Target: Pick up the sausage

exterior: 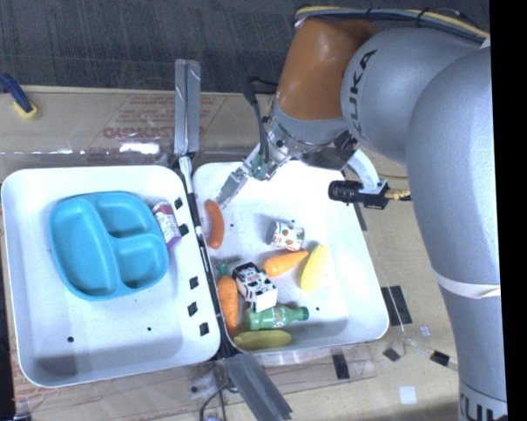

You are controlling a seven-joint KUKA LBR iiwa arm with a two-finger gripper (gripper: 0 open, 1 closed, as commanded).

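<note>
The grey arm (416,111) fills the frame's right. Left bin (43,346) holds a blue divided tray (108,243). The gripper (230,187), jaws unreadable, hovers just above the sausage (214,223) lying along the right bin's (355,306) left wall.

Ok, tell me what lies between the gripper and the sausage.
Nothing. In the camera view the gripper hangs just above and to the right of the sausage, which lies along the right bin's left wall; the short stretch between is bare white floor.

sausage (214,224): reddish-orange, short, lying flat, roughly vertical in frame, just left of center, against my right bin's left wall.
</note>
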